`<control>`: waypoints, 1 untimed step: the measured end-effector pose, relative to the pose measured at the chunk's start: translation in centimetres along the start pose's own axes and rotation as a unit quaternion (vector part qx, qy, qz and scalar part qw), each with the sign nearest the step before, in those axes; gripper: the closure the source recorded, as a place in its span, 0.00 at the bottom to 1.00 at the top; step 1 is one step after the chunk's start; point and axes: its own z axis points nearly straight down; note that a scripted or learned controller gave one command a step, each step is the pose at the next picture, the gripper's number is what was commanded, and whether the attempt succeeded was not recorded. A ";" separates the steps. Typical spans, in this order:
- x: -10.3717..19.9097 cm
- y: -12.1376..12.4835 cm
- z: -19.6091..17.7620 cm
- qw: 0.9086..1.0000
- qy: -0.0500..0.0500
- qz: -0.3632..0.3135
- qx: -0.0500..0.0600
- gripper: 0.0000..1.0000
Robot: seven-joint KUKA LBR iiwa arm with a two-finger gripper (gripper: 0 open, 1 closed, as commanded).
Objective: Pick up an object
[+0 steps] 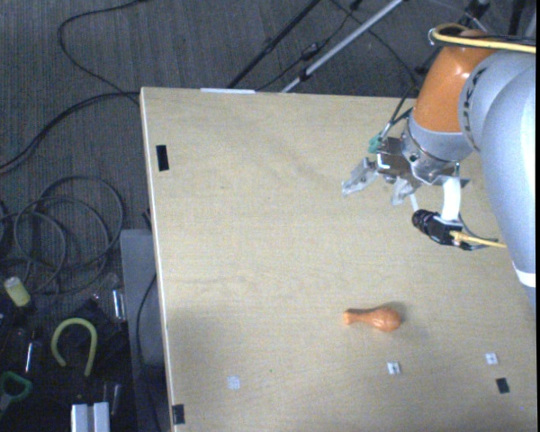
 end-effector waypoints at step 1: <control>-4.9 2.9 1.2 1.000 0.000 0.005 0.000 0.00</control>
